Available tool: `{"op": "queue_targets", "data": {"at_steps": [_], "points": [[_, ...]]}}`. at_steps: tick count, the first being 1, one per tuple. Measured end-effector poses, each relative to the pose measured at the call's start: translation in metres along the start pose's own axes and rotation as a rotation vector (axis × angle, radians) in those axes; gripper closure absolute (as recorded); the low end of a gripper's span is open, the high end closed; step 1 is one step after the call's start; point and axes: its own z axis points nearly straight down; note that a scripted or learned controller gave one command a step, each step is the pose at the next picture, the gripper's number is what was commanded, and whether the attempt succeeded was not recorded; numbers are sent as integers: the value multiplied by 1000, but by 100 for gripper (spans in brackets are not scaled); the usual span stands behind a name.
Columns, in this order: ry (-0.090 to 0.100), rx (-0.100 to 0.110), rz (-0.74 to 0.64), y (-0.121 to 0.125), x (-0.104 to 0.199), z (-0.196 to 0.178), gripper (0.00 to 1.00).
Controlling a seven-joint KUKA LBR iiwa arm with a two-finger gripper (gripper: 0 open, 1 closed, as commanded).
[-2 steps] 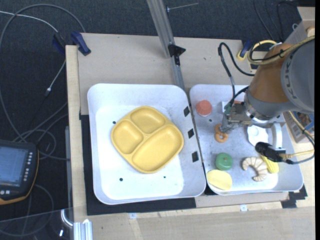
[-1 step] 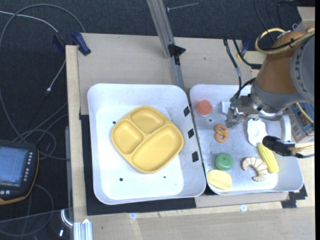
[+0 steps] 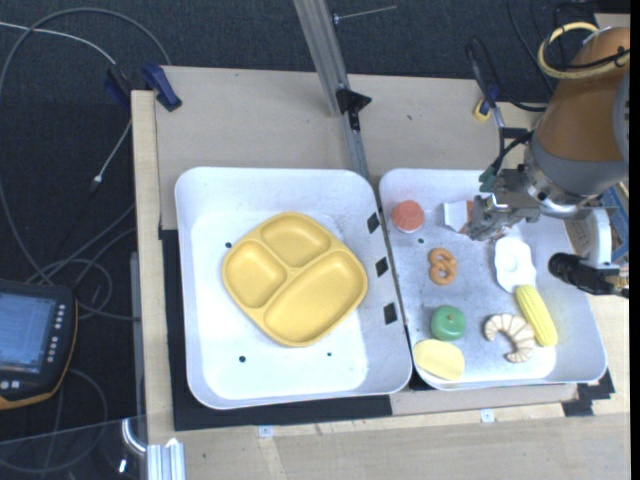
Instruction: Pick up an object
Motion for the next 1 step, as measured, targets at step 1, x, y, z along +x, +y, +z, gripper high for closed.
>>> {"op": "queue_targets", "data": {"at_steps": [1], "points": [[0, 1, 0, 2, 0, -44, 100]]}}
